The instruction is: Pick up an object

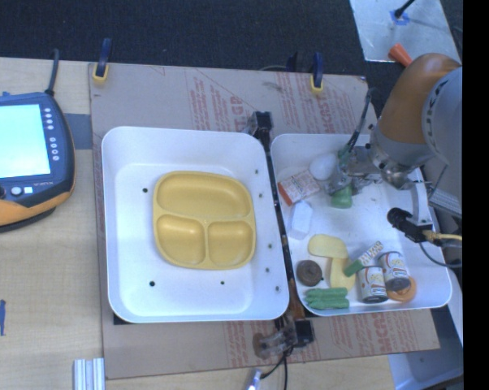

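- The arm [415,104] reaches in from the right, and its gripper [342,187] is low over the far part of the right bin [439,295].
- Whether the gripper is spread or closed cannot be told; its tip sits right at a small green object [340,199], and no grasp on anything is visible.
- A white ball [322,167] lies just beside the gripper, near the right bin's far left corner, with a red-and-white packet [298,188] against the left wall.
- Toward the right bin's near edge lie a yellow block [327,247], a brown disc [309,272], a green pea pod [326,299] and two small cans [384,276].
- The left bin [123,218] holds a yellow divided plate [204,219] in its middle.
- A tablet-like pendant [21,157] rests at the worktop's left edge.
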